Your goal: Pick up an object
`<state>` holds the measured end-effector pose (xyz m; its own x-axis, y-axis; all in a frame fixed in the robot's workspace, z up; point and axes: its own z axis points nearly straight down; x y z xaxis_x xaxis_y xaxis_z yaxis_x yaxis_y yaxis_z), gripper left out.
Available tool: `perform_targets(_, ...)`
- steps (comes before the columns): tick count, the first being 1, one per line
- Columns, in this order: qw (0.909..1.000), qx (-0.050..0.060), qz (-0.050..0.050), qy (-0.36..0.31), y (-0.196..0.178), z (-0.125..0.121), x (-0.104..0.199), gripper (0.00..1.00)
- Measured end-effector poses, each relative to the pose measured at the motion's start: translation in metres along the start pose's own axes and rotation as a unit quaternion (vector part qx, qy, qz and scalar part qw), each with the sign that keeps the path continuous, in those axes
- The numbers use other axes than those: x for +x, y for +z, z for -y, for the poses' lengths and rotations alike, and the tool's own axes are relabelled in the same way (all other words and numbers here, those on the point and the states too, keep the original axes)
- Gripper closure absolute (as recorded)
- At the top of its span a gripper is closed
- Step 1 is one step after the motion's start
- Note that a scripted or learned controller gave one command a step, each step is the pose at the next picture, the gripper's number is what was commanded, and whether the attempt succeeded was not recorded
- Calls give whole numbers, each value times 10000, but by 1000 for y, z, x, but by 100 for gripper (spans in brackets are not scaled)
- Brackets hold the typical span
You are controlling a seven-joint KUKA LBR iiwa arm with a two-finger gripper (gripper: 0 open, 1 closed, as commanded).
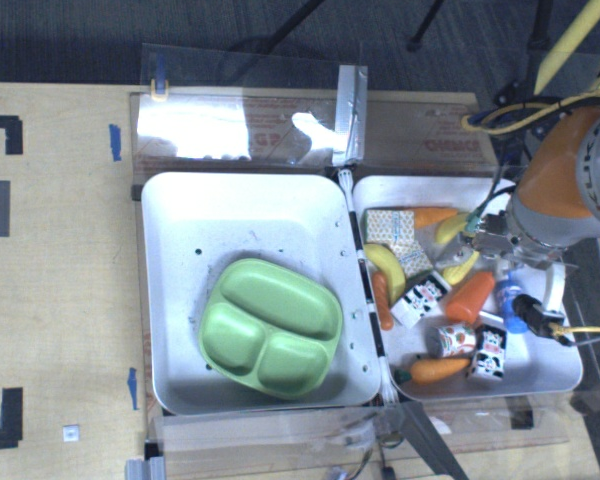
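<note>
The right bin point(560, 368) holds several small things in a heap. Among them are a yellow banana point(385, 266), a patterned cracker box point(392, 230), a fat orange carrot point(470, 296) and a second carrot point(440, 370) by the front wall. There are also two cow-print cartons point(420, 298) point(492, 353), a red and white can point(457, 340) and a small blue thing point(510, 303). My gripper point(510, 263) hangs low over the right side of this heap, just above the fat carrot and the blue thing. Its tips are hidden among the clutter.
A green divided plate point(270, 328) lies in the left bin point(180, 208). A clear panel with a metal upright point(350, 113) stands behind the bins. The arm's orange band point(570, 168) is over the right bin's far right corner.
</note>
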<state>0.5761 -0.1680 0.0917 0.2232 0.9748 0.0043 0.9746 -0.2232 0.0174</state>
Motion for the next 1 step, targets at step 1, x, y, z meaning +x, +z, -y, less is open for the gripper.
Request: perform_targets(1, 10000, 21, 4, 9, -7, 1, 0, 100)
